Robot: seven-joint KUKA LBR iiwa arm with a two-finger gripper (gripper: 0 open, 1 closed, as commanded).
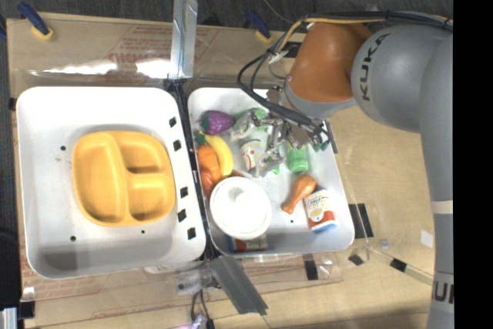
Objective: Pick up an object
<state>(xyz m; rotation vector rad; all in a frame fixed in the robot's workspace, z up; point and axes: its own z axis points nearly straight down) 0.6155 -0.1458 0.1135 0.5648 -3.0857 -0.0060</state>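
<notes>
My end effector point(269, 144) low in right bin point(339, 196), above white bowl point(241, 206); grip state unclear.

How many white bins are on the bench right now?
2. The left shallow white bin holds a yellow divided plastic tray. The right shallow white bin beside it holds the mixed toy items, with the gripper down among them.

"KUKA" in dark capitals on the grey arm point(385, 77) casing, reading sideways beside the orange band, faint reddish print on the cardboard sheet point(146, 42) behind the bins, illegible, label on small carton point(320, 210) in right bin, too blurred to read
</notes>
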